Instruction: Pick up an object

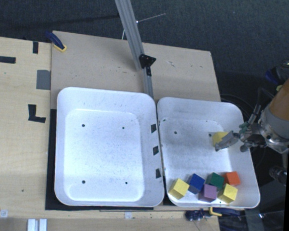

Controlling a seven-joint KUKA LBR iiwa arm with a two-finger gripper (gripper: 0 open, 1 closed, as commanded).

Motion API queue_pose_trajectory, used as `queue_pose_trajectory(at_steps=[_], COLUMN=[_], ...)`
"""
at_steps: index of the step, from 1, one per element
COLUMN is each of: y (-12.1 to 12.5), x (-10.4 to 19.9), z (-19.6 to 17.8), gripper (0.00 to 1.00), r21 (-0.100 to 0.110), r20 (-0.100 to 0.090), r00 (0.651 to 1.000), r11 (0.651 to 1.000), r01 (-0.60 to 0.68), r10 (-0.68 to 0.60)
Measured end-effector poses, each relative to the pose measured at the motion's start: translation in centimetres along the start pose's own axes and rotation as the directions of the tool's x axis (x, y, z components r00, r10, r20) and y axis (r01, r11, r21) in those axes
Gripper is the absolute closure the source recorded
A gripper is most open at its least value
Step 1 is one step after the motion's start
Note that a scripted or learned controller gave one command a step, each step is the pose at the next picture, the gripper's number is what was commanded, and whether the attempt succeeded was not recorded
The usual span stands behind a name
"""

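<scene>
six blocks in the right bin; end effector clenched on a seventh, yellow block

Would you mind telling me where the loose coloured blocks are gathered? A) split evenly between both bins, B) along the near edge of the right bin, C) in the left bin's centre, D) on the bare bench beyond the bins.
B: the yellow block, blue block, purple block, green block and orange block cluster at the near edge of the right bin.
</scene>
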State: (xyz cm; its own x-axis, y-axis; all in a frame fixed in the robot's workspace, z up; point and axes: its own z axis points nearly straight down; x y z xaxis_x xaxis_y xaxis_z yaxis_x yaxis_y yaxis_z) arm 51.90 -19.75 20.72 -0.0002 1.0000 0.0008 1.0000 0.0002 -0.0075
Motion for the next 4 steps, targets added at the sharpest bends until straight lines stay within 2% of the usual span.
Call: queue_pose_trajectory(at_steps=[2,3,4], y=[-0.7,-0.6,0.1], x=[1.7,1.6,1.9], z=[10.5,9.2,3.1], gripper=[0.00,1.00,1.00], r21=[0.000,-0.004,-0.012], r20=[-0.001,-0.001,0.003], r00=[1.000,1.000,1.000], r11=[1.000,1.000,1.000], r01=[0.001,0.002,0.002], r10=[-0.001,-0.002,-0.002])
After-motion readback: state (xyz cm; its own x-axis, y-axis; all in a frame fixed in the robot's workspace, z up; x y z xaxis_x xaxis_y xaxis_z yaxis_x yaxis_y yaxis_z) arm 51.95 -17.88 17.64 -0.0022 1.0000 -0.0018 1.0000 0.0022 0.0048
